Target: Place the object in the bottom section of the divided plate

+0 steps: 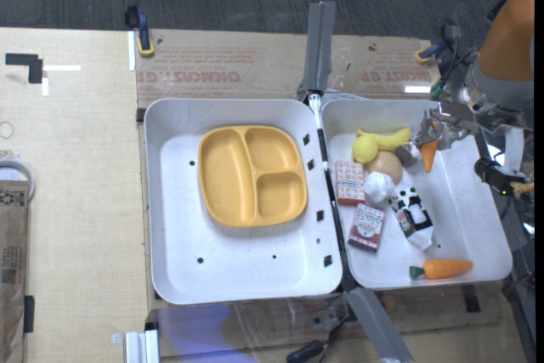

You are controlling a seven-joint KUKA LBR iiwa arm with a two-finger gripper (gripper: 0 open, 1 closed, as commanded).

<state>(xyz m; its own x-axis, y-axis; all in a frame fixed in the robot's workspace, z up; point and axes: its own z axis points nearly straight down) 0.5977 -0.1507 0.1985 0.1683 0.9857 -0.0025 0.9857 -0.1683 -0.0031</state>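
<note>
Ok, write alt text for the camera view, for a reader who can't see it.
A yellow divided plate lies in the left white bin. The right bin holds a jumble of toy food, including a carrot and a yellow squash, with the robot's gripper over its upper edge.

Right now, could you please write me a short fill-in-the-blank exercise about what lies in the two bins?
1. The yellow divided plate lies in the ____ bin.
2. The plate has ____ sections.
3. The carrot near the right bin's front edge is coloured ____.
4. The gripper hangs above the ____ bin.

Missing words: left; three; orange; right
</note>
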